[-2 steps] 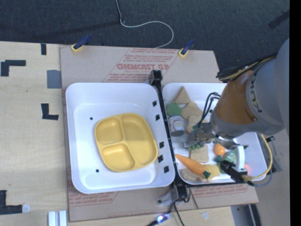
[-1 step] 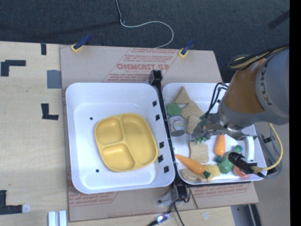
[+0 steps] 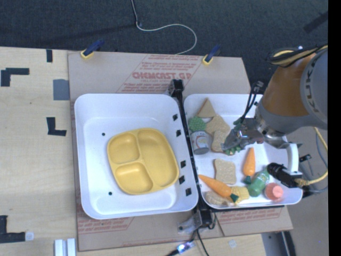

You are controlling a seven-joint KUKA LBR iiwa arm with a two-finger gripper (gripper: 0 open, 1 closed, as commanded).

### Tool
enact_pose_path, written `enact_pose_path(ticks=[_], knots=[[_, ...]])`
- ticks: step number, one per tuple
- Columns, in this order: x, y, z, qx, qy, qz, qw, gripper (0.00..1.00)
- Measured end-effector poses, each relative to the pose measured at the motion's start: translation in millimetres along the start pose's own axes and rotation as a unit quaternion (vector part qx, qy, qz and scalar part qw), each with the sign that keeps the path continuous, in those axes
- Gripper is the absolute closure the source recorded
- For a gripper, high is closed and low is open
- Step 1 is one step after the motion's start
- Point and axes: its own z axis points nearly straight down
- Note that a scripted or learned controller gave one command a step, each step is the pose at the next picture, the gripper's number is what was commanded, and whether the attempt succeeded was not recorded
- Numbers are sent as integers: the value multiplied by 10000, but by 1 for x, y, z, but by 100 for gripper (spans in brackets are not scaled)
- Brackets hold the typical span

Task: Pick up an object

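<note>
My gripper hangs low over the middle of the right bin, reaching in from the right. Just under its tip lies a small dark green item. A tan bread slice lies directly to its left, and a silver can lies further left. A short orange carrot lies right of the tip. Below it lies a square toast slice. Nothing is visibly lifted.
The right bin also holds a tan wedge, a green leafy piece, a long carrot, a green bottle and a pink piece. A yellow divided plate lies in the left bin.
</note>
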Motion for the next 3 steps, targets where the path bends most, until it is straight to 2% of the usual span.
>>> enact_pose_path(ticks=[1, 2, 3], knots=[[1, 1, -38, 1, 0, -1, 10000, 100], [50, -6, -46, 18, 12, -25, 10000, 100], [106, -27, -47, 29, 9, -24, 10000, 100]])
